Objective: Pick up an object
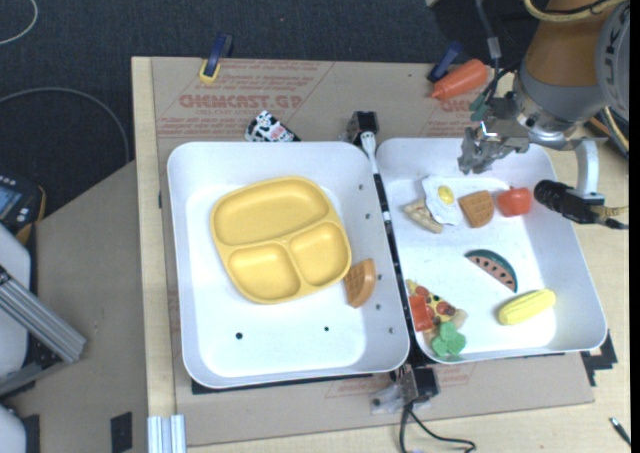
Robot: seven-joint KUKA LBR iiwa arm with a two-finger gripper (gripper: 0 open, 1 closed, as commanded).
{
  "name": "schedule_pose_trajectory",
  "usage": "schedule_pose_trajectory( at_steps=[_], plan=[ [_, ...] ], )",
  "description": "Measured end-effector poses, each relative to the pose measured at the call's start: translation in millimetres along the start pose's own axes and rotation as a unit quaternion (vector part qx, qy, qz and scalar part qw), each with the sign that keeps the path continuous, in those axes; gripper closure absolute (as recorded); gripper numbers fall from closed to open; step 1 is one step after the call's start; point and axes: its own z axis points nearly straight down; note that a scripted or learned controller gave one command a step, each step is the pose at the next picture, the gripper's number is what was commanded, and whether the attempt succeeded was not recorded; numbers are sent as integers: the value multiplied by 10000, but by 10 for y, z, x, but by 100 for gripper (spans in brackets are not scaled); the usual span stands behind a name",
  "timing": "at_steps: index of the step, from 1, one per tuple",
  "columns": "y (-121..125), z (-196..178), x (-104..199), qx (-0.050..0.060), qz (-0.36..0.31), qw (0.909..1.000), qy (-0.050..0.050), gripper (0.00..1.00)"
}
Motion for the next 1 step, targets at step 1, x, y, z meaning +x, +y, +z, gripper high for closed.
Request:
schedule_pose_trajectory(
  at_steps=[1],
  plan=[
    [-32,-2,557,6,-8,10000,6,100]
  ],
)
